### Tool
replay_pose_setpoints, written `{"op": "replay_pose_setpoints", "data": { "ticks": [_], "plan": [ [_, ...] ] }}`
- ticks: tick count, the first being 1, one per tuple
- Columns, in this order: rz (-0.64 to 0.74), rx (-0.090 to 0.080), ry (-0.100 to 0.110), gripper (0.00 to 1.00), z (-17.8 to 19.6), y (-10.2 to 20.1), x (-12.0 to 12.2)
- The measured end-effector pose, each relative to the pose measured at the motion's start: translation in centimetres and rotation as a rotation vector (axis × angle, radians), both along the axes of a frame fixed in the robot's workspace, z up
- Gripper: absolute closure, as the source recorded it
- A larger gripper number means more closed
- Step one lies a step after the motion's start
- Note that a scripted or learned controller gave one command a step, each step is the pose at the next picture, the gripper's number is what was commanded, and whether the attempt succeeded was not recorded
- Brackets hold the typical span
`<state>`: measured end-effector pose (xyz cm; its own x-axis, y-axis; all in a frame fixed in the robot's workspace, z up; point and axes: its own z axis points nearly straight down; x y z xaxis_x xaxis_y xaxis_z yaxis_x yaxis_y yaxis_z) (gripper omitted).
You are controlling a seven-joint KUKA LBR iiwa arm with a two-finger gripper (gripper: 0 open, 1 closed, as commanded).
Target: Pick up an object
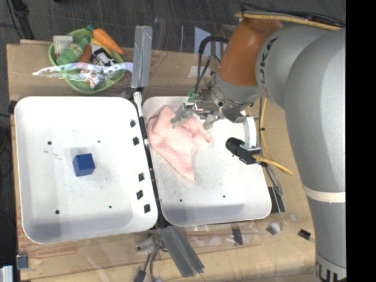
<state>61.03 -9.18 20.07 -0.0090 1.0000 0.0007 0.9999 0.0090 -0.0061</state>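
Judging by contact, your two-finger gripper [194, 115] sits low on the crumpled pink cloth [175, 140] in the right white bin [258, 201]; its fingers look spread, gripping nothing. Lifting remains; the small blue cube [84, 164] lies untouched.

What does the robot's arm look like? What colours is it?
The arm is big, round and smooth, mostly grey, with a shiny orange band above the wrist. Dark letters run along the grey shell beside the orange part. The gripper at its tip is small, silvery metal. Thin black cables loop beside the wrist, a yellow one trails lower down, and a black part sticks out under the wrist.
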Motion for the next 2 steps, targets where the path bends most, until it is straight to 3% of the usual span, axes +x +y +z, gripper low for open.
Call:
{"op": "replay_pose_setpoints", "data": {
  "ticks": [1,2],
  "plan": [
    [-0.082,-0.001,-0.001,0.00,-9.6,-3.0,2.6],
    [-0.039,-0.001,-0.012,0.00,-10.4,-8.5,3.6]
  ]
}}
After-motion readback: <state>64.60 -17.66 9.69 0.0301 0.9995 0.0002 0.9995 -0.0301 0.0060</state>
